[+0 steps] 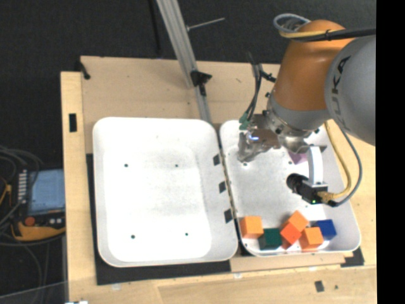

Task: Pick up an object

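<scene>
Gripper: my gripper (248,149) hung over the right bin (266,182); grasp state I couldn't tell.
Blocks: clustered along that bin's near wall, orange block (252,225) leftmost, unreached.

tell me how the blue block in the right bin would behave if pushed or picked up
The small blue cube-shaped block looks rigid with flat faces, so it would probably slide rather than roll. It sits against an orange block near the right white bin's lower wall, so a push would likely jostle its neighbours. It probably weighs little.
</scene>
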`<state>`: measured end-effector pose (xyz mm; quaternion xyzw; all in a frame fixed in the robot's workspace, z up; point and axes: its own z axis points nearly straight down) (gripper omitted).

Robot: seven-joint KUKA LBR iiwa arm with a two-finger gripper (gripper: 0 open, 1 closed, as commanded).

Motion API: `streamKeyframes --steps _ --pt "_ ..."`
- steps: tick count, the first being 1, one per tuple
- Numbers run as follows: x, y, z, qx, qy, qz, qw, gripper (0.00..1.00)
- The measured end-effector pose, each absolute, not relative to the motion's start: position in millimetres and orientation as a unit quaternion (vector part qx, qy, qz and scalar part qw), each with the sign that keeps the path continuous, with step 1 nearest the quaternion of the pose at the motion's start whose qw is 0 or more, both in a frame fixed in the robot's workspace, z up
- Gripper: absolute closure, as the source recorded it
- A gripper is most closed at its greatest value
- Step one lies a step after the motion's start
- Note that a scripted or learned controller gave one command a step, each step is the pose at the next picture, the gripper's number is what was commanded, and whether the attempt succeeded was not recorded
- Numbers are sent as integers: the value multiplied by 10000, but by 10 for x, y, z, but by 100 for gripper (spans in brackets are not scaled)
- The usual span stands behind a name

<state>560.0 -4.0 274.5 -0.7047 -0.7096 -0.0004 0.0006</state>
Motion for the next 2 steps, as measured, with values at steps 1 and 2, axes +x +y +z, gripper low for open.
streamKeyframes --steps 1,2 --pt "5535 454 2748 -7044 -7098 3 17 100" --pt "5405 896 2527 -7050 -7092 7 7 100"
